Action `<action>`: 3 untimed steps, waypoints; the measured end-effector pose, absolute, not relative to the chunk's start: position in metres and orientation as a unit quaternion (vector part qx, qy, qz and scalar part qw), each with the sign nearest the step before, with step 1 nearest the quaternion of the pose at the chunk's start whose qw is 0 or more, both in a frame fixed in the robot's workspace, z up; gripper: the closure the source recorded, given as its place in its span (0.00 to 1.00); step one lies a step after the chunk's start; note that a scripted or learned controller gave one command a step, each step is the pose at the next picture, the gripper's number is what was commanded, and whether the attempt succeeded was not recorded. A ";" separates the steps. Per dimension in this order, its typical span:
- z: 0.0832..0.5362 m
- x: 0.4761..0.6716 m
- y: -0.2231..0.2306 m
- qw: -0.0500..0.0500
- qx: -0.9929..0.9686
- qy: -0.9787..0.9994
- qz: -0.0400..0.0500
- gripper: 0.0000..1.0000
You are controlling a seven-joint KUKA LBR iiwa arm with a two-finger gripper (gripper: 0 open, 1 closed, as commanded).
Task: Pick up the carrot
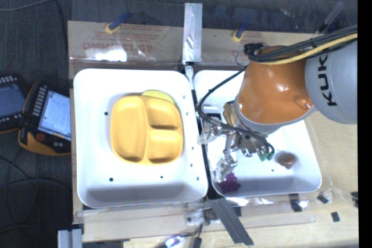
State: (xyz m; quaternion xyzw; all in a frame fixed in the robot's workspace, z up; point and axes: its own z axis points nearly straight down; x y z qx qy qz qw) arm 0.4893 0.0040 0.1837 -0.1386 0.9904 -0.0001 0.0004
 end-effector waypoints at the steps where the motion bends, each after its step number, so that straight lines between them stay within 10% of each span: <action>1: 0.193 0.491 0.005 0.002 -0.138 0.990 0.001 1.00; 2: 0.193 0.491 0.005 0.002 -0.138 0.990 0.001 0.00; 3: 0.183 0.492 -0.041 0.000 -0.226 0.974 0.000 0.00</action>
